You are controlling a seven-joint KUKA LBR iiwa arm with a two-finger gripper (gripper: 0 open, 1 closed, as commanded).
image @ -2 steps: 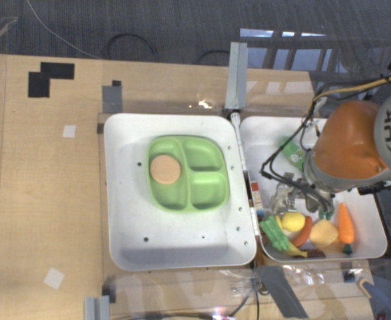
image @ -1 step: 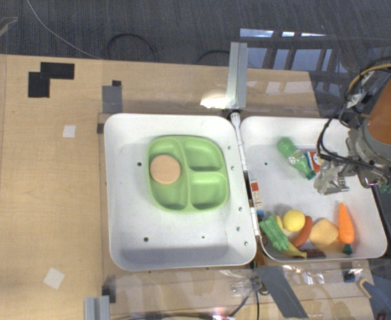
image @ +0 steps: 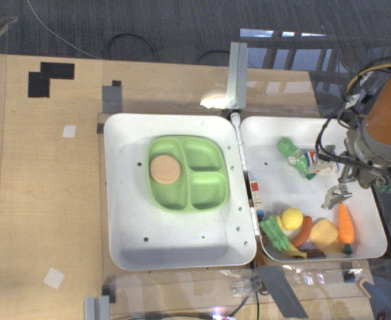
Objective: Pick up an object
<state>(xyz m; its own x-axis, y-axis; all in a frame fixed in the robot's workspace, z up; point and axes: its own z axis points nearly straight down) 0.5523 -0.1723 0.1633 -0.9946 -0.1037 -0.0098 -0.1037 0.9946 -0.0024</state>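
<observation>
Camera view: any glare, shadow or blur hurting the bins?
Camera view: bright glare on the bench just above the bin divider; soft shadow along the left bin's lower wall; gripper small and slightly blurred; green plate and carrot sharp.

one fixed camera above the bench [image: 42, 199] — looking down aslant on both white bins [image: 125, 245].

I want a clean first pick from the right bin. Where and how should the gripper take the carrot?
Probably grip the carrot across its orange body near mid-length, coming straight down from above. It lies lengthwise near the right bin's wall, green end nearest the camera, so the fingers should close across its narrow width. The gripper hovers just beside it.
</observation>
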